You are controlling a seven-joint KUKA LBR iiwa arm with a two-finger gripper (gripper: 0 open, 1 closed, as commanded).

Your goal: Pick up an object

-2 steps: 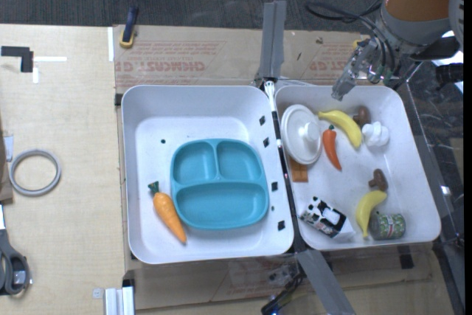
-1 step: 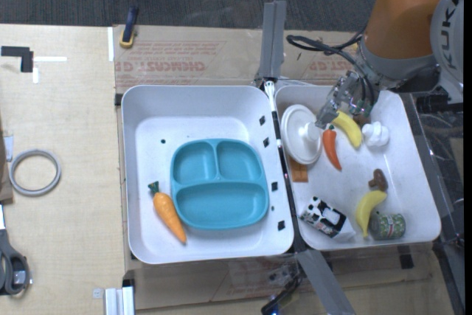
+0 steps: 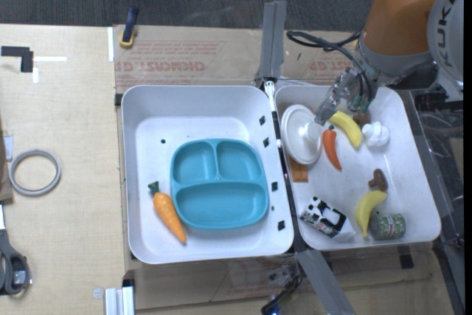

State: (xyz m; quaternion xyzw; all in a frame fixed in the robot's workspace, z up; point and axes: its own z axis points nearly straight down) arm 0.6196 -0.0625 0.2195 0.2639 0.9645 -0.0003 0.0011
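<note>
Reaching in from the upper right, the arm (image 3: 413, 7) hangs over the right bin (image 3: 420, 181). Left bin (image 3: 140, 158) holds a blue tray (image 3: 219, 184) and a carrot (image 3: 169, 215). The gripper (image 3: 335, 108) is clenched on a banana (image 3: 348, 129) at the right bin's top, beside a white disc (image 3: 299, 133), chili (image 3: 332, 149) and second banana (image 3: 368, 209).

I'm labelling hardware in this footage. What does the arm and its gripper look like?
The arm is grey with a broad, rounded orange band above the wrist and part of the KUKA lettering on its grey shell. Dark cables loop near the wrist. The gripper is a small metallic two-finger unit with exposed wiring.
</note>
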